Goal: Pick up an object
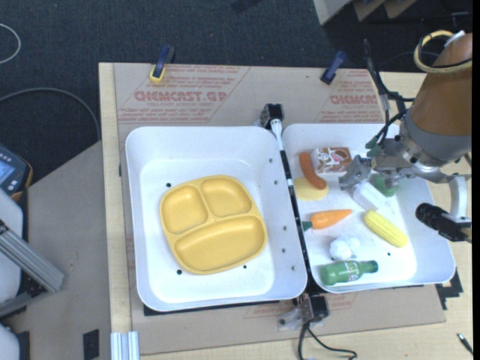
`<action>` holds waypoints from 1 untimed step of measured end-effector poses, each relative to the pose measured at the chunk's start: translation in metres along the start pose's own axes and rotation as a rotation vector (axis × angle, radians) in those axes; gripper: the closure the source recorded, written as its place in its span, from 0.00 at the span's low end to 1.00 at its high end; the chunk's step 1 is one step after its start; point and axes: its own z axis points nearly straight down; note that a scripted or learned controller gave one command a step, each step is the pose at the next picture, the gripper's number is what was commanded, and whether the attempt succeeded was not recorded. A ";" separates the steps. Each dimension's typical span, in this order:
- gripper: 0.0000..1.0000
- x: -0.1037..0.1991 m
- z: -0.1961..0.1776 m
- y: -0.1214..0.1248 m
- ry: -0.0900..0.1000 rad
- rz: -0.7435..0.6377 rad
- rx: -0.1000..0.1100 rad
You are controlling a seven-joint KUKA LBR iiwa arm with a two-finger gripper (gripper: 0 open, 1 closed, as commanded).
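My gripper point(369, 180) hangs low over the upper middle of the right bin point(431, 272), beneath the grey wrist and orange band. Just left of it lie a red sausage point(311, 169) and a small printed packet point(332, 158). A pale yellow piece point(310, 191) rests under the sausage. A carrot point(331, 218) and a yellow corn cob point(385, 228) lie below the gripper. Further down are a white ball-like object point(344, 247) and a green bottle point(349, 271) on its side. Something green point(387, 187) peeks out beside the gripper, partly hidden.
The left bin point(142, 163) holds a yellow divided plate point(213, 222). A ridge with clamps point(289, 193) separates the two bins. A black part of the arm point(442, 222) juts over the right bin's right side. Cardboard surrounds both bins.
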 end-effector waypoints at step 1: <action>0.00 0.042 -0.096 -0.052 0.001 -0.005 -0.008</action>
